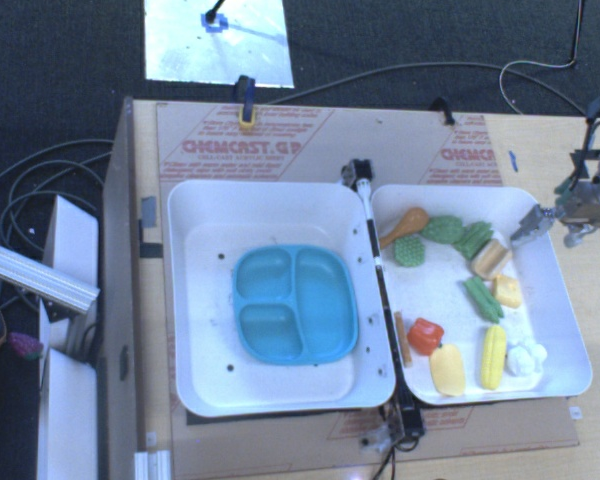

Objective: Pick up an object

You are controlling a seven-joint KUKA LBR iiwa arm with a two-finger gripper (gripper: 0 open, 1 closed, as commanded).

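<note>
Toy foods [467,298] lay scattered in the right bin [565,298].
We saw the gripper [536,222] above its far-right rim, holding nothing; its opening was unclear.

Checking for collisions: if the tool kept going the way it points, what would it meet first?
Likely the tan block, just down-left of the tool inside the right bin; height above it is unclear.
</note>
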